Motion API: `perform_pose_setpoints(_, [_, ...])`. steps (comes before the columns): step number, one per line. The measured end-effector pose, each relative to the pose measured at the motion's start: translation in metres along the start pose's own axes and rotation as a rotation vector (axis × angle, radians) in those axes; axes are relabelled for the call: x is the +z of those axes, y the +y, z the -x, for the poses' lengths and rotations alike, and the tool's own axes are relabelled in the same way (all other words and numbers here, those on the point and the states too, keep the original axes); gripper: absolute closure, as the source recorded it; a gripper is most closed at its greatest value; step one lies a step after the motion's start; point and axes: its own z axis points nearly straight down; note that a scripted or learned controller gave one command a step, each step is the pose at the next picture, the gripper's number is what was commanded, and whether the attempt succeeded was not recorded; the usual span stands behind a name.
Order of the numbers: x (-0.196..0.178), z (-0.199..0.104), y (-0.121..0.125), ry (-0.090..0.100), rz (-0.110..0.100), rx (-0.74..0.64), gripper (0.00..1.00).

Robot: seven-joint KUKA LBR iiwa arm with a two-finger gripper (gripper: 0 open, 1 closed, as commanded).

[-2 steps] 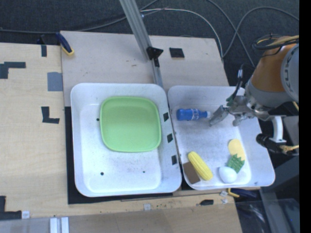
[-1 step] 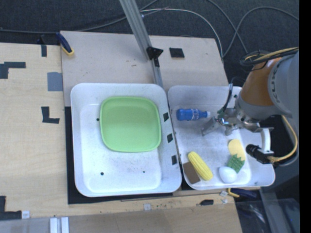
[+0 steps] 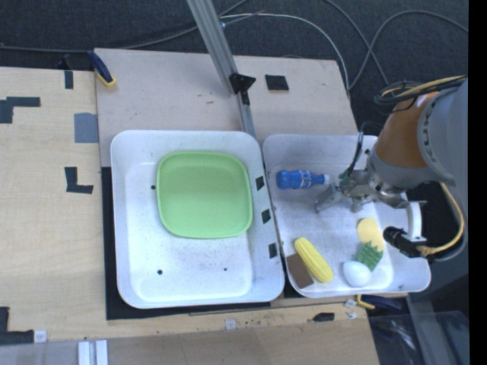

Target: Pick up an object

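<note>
In the right bin lies a blue bottle on its side, near the bin's far left. My gripper is low in this bin, just right of the bottle's cap end and slightly nearer the camera. A yellow corn cob lies at the near side beside a brown block. A white egg sits in the near right corner. Next to it is a yellow fruit with a green tuft. Nothing is visibly held.
The left bin holds a green square plate. A grey pole slants down to the far wall between the two bins. Cables trail across the dark floor behind the bench. The grey arm with its orange band comes in over the right bin's right rim.
</note>
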Motion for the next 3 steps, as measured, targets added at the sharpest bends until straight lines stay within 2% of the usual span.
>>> perform_pose_setpoints(1, [-0.011, 0.001, 0.0, -0.001, 0.001, 0.0, 1.0])
perform_pose_setpoints(3, [-0.105, -0.007, -0.012, 0.0, 0.002, 0.0, 1.0])
